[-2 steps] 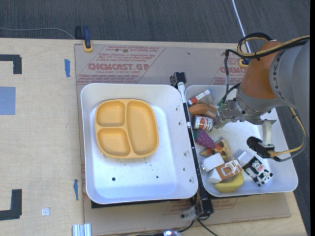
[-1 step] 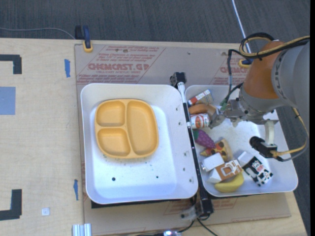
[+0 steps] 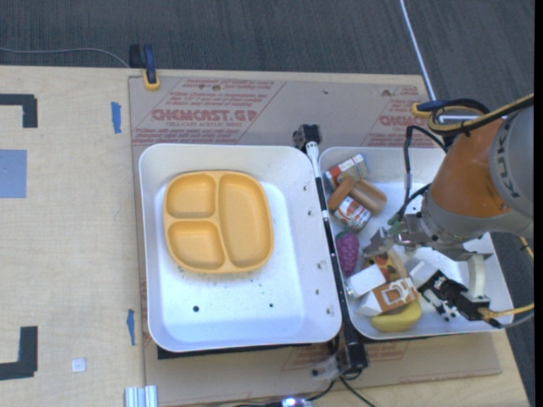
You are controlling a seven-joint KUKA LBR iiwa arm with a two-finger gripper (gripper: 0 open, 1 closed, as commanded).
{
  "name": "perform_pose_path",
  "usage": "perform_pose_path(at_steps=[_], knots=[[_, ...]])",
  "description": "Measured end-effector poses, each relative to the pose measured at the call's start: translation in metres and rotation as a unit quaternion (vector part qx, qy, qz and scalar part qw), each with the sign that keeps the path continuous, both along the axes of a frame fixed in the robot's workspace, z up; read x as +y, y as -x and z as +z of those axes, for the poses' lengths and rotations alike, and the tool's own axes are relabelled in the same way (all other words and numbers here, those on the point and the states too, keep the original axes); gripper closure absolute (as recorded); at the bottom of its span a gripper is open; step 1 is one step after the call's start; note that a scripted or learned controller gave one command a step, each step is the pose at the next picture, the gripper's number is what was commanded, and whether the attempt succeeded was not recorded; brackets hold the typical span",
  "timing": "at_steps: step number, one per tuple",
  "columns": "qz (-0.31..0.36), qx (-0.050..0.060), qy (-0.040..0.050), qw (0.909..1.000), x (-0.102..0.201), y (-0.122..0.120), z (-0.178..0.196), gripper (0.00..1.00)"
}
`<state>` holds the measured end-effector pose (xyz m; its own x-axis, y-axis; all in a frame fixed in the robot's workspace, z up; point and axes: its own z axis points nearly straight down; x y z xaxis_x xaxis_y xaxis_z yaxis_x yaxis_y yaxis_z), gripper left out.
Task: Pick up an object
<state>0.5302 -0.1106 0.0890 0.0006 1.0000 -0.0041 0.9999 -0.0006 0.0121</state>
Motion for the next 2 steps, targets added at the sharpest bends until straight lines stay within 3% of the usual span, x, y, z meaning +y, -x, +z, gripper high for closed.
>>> perform_pose_path(at_steps=[1,2], knots=[[0.0,-0.001,0.0004,1.0,-0.024,0.047,0.0,0.0],[-0.002,-0.005,0.0032,1.0,-0.026,0.045,0.011,1.0]])
